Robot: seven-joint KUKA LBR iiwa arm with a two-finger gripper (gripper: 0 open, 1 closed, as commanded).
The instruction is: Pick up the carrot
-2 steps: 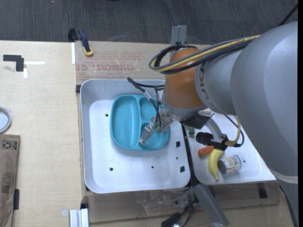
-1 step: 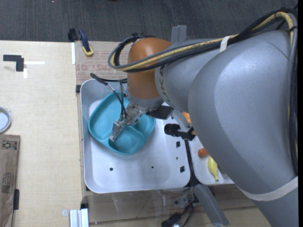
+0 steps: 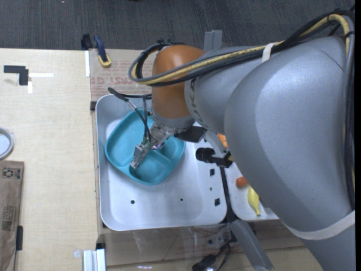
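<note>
A small orange piece (image 3: 241,181), possibly the carrot, lies in the right bin (image 3: 241,209) at the edge of the arm's bulk. Another orange sliver (image 3: 223,140) peeks out from under the arm farther back; I cannot tell which one is the carrot. My gripper (image 3: 139,156) hangs low over the left bin (image 3: 158,210), above a blue dish (image 3: 119,143) with a divided inside. Nothing orange is at the gripper. The grey arm hides most of the right bin.
A yellow banana (image 3: 254,201) lies in the right bin near its front. On the bench to the left are a tape roll (image 3: 3,143), a brown paper bag (image 3: 11,199) and a blue clamp (image 3: 101,49). Black cables (image 3: 217,158) cross the bins' shared rim.
</note>
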